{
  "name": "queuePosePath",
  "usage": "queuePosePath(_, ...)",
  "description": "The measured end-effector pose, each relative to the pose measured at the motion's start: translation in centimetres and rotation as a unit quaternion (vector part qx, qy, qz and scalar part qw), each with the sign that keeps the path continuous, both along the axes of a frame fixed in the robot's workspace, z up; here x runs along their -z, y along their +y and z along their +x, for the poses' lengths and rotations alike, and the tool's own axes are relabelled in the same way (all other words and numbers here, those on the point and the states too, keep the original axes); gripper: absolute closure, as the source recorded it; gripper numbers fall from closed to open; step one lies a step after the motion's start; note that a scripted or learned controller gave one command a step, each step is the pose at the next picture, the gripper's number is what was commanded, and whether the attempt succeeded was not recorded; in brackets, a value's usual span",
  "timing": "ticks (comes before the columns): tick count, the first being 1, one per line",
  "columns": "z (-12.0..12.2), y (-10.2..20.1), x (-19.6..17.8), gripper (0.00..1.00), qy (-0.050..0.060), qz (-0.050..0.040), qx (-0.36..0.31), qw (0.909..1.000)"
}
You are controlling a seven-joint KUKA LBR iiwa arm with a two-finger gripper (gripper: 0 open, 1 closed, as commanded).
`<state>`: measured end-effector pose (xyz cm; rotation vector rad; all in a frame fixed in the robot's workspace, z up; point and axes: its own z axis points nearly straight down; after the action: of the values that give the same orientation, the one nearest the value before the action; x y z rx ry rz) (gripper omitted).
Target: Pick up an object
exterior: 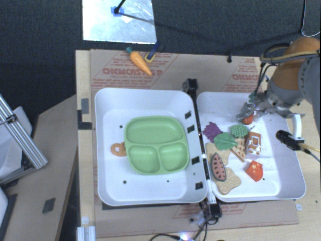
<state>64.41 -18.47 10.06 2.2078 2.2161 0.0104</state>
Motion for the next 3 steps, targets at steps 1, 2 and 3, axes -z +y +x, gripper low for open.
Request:
queuePosePath(1, 1.0, 0.7, -5.4, 1.00, 0.003, 0.0016, -0.001, 1.0000)
queuePosePath(2, 1.4, 1.0, -11.9, 1.00, 0.002, 0.0012, -0.001, 1.0000)
queuePosePath(3, 1.5, 1.0, -12.5, 1.00, 0.005, 0.0020, -0.001, 1.0000)
